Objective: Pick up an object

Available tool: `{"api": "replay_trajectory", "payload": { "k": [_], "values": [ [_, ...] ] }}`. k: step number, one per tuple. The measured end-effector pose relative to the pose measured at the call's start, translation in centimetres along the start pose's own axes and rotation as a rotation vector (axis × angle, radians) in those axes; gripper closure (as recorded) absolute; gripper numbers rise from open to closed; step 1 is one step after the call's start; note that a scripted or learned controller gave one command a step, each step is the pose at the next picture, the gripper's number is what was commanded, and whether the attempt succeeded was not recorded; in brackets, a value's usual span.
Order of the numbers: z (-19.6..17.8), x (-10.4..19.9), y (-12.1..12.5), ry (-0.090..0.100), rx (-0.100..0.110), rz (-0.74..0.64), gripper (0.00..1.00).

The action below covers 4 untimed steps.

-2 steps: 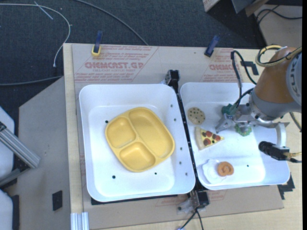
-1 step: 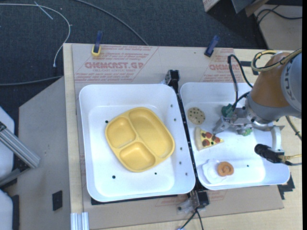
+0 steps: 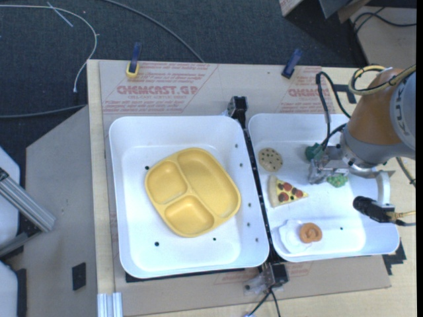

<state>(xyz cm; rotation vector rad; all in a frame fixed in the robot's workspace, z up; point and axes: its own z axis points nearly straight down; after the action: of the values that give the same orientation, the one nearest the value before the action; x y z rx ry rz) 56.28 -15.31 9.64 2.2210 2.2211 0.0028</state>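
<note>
arm (image 3: 380, 121): grey with orange band, reaching in from the right, wrist over the right bin's back half
hand (image 3: 322, 175): low in the right bin, fingers point down; spread or pressed together, can't tell from this angle
green object (image 3: 338, 179): just beside the hand on its right, partly hidden; touching or not, can't tell
right bin (image 3: 370, 243): white, holds the small items
cookie (image 3: 269, 158): round, speckled, near the bin's left wall
pizza slice (image 3: 286, 192): in front of the cookie, left of the hand, apart from it
donut (image 3: 310, 232): orange-brown, sits on a small white plate (image 3: 289, 238) at the front of the bin
left bin (image 3: 125, 197): holds a yellow divided tray (image 3: 192, 191), three compartments, roughly centred
bench (image 3: 168, 84): cardboard sheet under both bins, two blue clamps on the far edge
</note>
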Motion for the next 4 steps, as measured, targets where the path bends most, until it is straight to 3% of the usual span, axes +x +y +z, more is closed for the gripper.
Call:
{"api": "replay_trajectory", "payload": {
  "k": [3, 4],
  "values": [
    [-15.8, 0.0, 0.3, -0.003, -0.006, -0.002, 1.00],
    [-16.3, 5.6, 1.9, 0.000, -0.002, -0.006, 1.00]
  ]
}}
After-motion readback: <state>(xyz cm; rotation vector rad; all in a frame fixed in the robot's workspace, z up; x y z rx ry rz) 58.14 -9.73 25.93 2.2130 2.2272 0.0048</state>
